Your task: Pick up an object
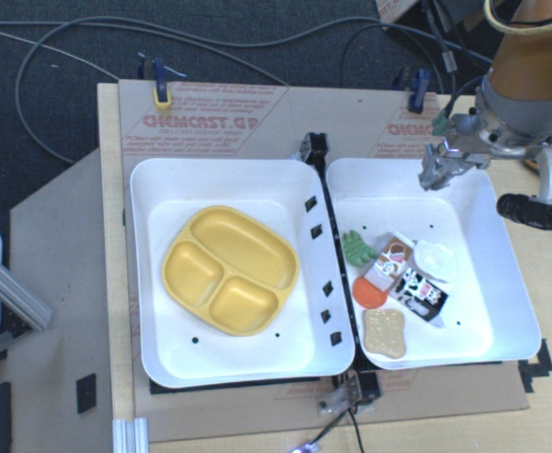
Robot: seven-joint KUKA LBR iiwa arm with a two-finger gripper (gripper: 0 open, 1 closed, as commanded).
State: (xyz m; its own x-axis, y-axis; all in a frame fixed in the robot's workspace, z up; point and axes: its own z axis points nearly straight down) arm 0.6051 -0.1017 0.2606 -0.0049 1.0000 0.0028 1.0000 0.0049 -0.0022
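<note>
Though side by side, two white bins, one yellow tray

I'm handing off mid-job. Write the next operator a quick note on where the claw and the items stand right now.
Claw: above the back edge of the right bin; nothing seen between its fingers; open or shut can't be judged from here.
Items: all in the right bin, bunched toward its left side: green toy, orange-red disc, tan slice of toy bread, black-and-white carton, white piece.
Left bin: holds a yellow divided plate.
Done: nothing lifted yet.
Left: descend on one item, grasp, lift.
</note>
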